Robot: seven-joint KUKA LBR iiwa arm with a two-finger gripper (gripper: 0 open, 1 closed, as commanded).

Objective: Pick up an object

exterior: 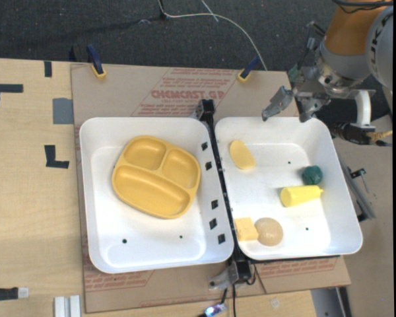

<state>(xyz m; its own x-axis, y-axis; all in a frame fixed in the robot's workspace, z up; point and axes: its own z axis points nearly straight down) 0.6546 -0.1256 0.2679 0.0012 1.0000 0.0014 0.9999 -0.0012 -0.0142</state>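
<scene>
Above the right bin's (330,144) far rim, your tool (292,108) hangs with fingers spread, gripping nothing. You're at the approach step: lower it onto something inside that bin, perhaps the yellow cylinder (301,195).

Red print "CHEMCAST GP" legible on brown cardboard sheet (185,91) under bins (repeated lines around it too faint to read).

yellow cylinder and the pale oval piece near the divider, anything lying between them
Nothing: in the camera view, only bare white bin floor lies between the yellow cylinder and the pale oval piece.
</scene>
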